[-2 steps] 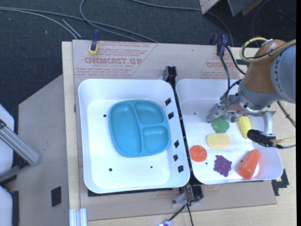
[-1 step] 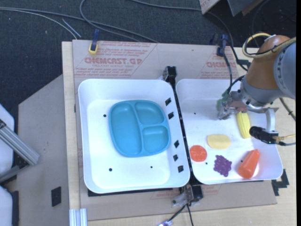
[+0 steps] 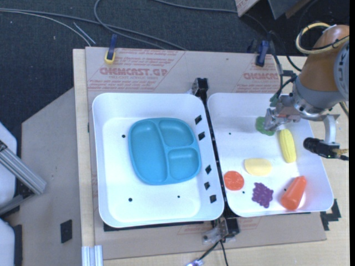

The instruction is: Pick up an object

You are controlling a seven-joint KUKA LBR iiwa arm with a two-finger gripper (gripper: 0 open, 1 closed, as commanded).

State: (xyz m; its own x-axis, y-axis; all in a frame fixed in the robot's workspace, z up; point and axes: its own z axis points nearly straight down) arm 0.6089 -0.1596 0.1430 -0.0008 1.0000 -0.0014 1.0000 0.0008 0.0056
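Hovering low in right bin (image 3: 233,107), upper right of frame: gripper (image 3: 271,120), finger state cannot tell, touching or over green object (image 3: 263,126). Just right: corn cob (image 3: 287,145). Below: yellow lemon-like piece (image 3: 258,166), tomato slice (image 3: 233,180), purple grapes (image 3: 262,194), orange carrot (image 3: 294,193). Left bin (image 3: 111,165): blue divided plate (image 3: 164,150).

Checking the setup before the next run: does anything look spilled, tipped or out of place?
Nothing stands out. The blue plate lies flat in the left bin; the toy foods sit apart in the right bin, the end effector over a green piece.
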